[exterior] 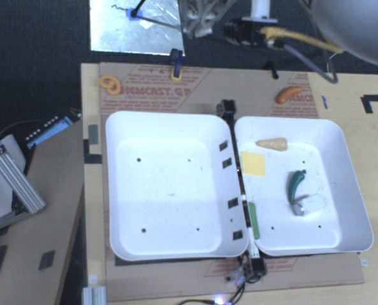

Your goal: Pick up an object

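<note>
objects for picking lie in the right bin, all well below my gripper in the view and a little to its right. my gripper hangs past the far edge of the bench, over dark floor and beside a shiny foil sheet; it reads as a pale metallic cluster, and i cannot tell how far open it is or whether it has hold of anything.

nearest to my gripper is a tan cone, matte and tapered, close to the bin's far wall. just beyond it sits a flat yellow square, hard by the wall shared with the left bin. farther off and more to the right, a glossy teal curved piece touches a pale, translucent scrap at its lower end. a thin green strip lies along the shared wall, with little room on that side. the middle and near right of the right bin's floor give open room around the teal piece.

both bins are smooth white plastic with rounded corners and sloping walls. on the cardboard outside them lie an orange ring, to my gripper's left, and an orange sausage shape, to its right.
</note>
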Controlling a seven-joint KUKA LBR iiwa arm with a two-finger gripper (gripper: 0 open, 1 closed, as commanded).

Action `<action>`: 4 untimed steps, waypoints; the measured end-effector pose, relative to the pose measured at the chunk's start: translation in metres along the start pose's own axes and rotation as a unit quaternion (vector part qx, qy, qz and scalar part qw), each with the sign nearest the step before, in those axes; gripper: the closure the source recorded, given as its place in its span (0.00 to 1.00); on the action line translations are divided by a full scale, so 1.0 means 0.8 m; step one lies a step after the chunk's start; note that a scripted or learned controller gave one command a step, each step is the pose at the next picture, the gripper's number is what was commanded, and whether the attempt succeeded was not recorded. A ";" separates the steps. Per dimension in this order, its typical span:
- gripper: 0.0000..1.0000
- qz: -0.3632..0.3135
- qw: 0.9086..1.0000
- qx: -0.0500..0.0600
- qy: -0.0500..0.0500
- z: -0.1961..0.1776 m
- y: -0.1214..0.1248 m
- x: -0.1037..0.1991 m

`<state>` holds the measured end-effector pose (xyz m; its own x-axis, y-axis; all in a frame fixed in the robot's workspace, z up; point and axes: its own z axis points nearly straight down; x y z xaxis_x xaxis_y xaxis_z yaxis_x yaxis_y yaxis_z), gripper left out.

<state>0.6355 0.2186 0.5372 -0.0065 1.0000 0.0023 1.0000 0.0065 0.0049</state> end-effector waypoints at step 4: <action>1.00 0.005 1.000 0.001 -0.002 0.003 -0.046 -0.252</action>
<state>0.6003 0.0172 0.5345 0.0038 1.0000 -0.0016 1.0000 -0.0038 0.0038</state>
